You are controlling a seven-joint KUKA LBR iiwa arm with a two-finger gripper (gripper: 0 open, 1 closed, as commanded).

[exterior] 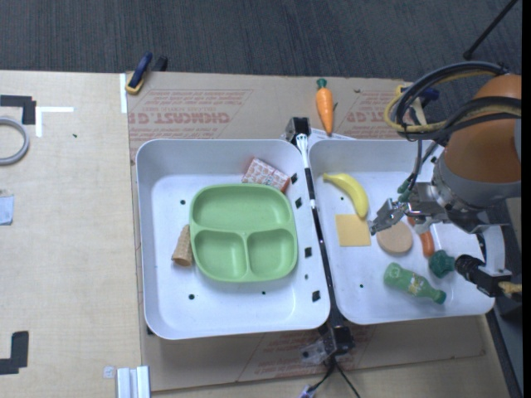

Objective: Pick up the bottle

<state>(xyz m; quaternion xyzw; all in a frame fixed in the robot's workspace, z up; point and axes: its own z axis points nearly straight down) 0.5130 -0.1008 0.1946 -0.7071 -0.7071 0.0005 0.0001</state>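
Camera view, bottle (pixel 413 283) lying below claw (pixel 388 217), apart.

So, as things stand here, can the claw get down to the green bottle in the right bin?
Probably yes. The green bottle lies on its side on the right bin floor with nothing on top. The claw hangs just beyond it, above the tan round piece.

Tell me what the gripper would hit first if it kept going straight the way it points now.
The gripper points left and down into the right bin. Going straight on, it would most likely meet the yellow cheese slice first, though depth is hard to judge from above. The green bottle lies off that line.
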